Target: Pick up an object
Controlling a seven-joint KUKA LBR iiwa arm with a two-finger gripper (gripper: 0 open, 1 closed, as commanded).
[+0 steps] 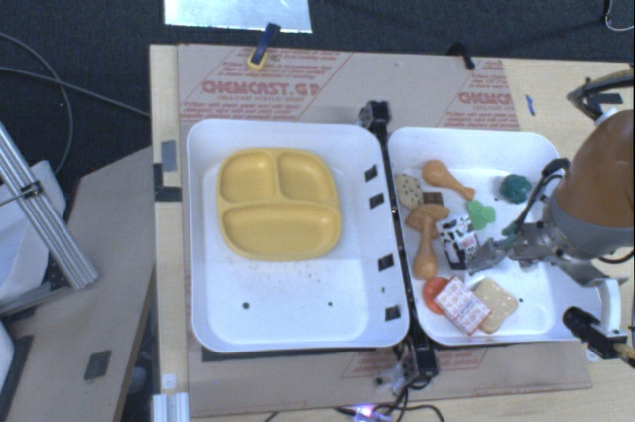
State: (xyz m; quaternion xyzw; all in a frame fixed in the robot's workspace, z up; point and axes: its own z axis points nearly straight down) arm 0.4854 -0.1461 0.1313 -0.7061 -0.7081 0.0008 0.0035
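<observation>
Nearest the lens, a red-and-white patterned flat packet (463,304) lay at six o'clock in the right white bin (541,148), touching a tan square cracker (497,300). At nine o'clock sat a tan wooden peg figure (425,236), a tan drumstick toy (445,178) at twelve, green pieces (483,212) and a teal ball (514,187) toward one. Whether the gripper (483,254) was open, I cannot tell. The left white bin (288,326) held a yellow divided plastic plate (279,204). Cardboard (327,82) beneath read "CHEMCAST GP".
</observation>
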